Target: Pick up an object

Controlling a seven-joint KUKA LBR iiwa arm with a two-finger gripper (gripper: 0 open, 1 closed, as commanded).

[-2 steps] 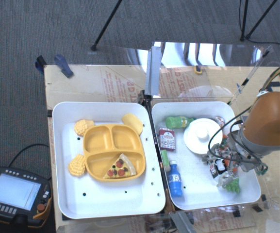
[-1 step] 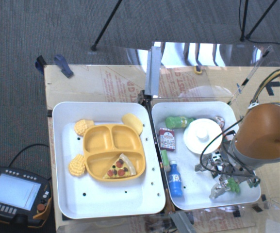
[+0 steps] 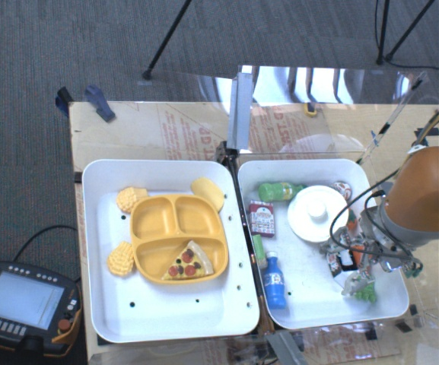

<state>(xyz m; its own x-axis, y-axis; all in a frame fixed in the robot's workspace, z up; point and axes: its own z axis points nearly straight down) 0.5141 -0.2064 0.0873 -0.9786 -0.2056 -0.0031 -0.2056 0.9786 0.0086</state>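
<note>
While parked low over the right bin, near its right wall:
- arm (image 3: pixel 421 196): reaches in from the right, orange band above wrist, cables looped beside it
- end effector (image 3: pixel 356 251): down in right bin, amid small items; fingers lost in clutter, cannot tell whether released, clenched or grasping anything
- right bin (image 3: pixel 310 322): white, shallow, on counter (image 3: pixel 151 131)
- green bottle (image 3: pixel 278 192): lying on side, near back wall
- white round lid (image 3: pixel 316 213): just right of green bottle, back half of bin
- red carton (image 3: pixel 262 219): lying flat, near left wall, in front of green bottle
- blue bottle (image 3: pixel 274 281): lying lengthwise, front-left of bin, cap toward back
- green leafy piece (image 3: pixel 364 290): front-right, just below end effector
- left bin (image 3: pixel 105 310): white, touching right bin side by side
- yellow divided plate (image 3: pixel 178 238): centre of left bin, bear-ear shape
- pizza slice (image 3: pixel 189 261): in plate's front compartment
- waffle pieces (image 3: pixel 132 199): one at plate's back-left, one at its front-left
- teach pendant (image 3: pixel 21 306): on floor, left of counter
</note>
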